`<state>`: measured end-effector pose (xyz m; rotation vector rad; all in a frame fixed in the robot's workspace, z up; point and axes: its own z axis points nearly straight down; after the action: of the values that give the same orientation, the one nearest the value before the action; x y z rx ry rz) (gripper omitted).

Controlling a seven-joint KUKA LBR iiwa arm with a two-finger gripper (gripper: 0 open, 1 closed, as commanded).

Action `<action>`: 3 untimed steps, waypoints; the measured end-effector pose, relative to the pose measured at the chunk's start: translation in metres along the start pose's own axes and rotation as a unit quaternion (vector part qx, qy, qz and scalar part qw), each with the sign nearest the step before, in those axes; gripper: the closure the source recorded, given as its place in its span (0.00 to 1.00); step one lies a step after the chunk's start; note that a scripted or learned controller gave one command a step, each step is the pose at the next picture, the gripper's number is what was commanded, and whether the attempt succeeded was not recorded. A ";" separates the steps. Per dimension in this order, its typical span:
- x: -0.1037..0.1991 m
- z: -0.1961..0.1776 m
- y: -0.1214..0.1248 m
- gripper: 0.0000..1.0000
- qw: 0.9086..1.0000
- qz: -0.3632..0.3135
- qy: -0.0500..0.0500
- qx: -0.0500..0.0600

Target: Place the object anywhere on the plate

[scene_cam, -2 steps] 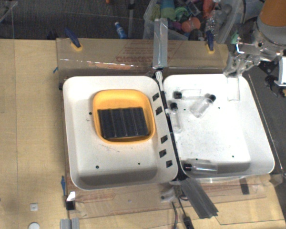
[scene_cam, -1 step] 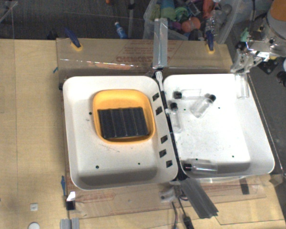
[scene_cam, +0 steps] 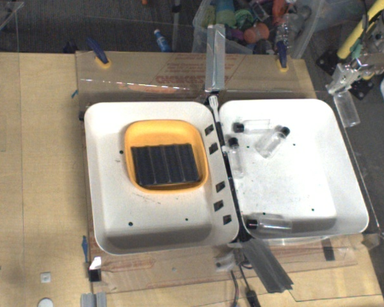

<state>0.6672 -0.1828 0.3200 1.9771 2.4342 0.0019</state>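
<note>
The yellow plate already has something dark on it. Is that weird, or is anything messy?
A little odd: a dark ribbed slab already lies flat on the yellow plate in the left bin. In the right bin, clear vials lie tipped on their sides. Nothing looks spilled or broken.

Black ridged object (scene_cam: 165,164) flat on orange plate (scene_cam: 133,135)

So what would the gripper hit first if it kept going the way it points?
Probably the far right rim of the right bin; the gripper sits just outside that corner, and depth is unclear.
</note>
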 end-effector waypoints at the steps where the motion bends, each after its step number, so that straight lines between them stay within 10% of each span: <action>1: -0.040 -0.044 -0.008 1.00 0.994 -0.111 -0.001 -0.001; 3: -0.038 -0.117 -0.009 1.00 0.936 -0.353 -0.001 -0.002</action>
<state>0.6657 -0.2212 0.4367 0.9909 2.9716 0.0019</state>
